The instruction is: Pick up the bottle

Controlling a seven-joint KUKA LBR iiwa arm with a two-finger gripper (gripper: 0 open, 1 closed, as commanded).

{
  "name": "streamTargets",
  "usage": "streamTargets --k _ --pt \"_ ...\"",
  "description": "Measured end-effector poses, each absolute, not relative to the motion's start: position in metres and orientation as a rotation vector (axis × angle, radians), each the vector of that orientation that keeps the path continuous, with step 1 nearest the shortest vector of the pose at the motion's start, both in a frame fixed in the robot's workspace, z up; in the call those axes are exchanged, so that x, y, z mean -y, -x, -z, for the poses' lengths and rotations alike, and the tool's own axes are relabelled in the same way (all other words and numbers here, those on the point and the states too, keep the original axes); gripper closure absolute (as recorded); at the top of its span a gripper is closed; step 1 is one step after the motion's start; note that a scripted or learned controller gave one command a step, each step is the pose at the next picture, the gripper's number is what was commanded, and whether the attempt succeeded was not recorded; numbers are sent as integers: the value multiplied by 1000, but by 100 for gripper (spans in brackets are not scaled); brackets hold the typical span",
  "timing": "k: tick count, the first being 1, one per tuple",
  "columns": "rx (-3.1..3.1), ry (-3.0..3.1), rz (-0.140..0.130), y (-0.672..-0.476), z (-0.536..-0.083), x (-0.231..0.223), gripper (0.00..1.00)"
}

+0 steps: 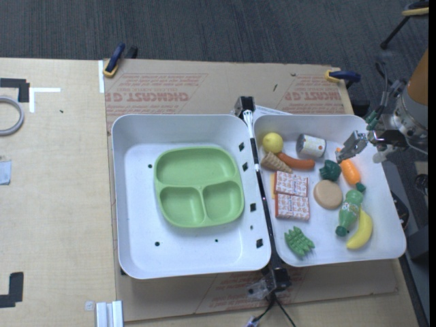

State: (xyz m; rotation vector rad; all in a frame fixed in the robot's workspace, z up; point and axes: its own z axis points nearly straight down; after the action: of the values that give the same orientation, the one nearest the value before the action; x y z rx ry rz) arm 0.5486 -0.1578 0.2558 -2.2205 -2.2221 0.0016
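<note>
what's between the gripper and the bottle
In the camera view, the carrot lies between the gripper and the bottle, with the broccoli just beside that line.

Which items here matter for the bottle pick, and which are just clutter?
Job:
- green bottle, lying in the right bin
- hand, above that bin's far right side

Clutter:
- banana, beside the bottle
- carrot
- round cookie
- lemon
- green divided plate in the left bin

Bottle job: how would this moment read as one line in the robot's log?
goal: pick up bottle | bottle: lying in right bin, beside banana | gripper: above bin's far right, near carrot | bottle not held
</note>
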Motion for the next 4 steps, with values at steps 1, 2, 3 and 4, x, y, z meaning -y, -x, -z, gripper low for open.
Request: streamTargets --k 1,2,3,4 --pt "2224 2220 -2 -549 -265 158 100" --pt "2056 2375 -3 -524 -235 39 100" --pt "2120 2319 -3 -478 -326 91 100" --pt "1529 2742 -6 -488 -233 8 100"
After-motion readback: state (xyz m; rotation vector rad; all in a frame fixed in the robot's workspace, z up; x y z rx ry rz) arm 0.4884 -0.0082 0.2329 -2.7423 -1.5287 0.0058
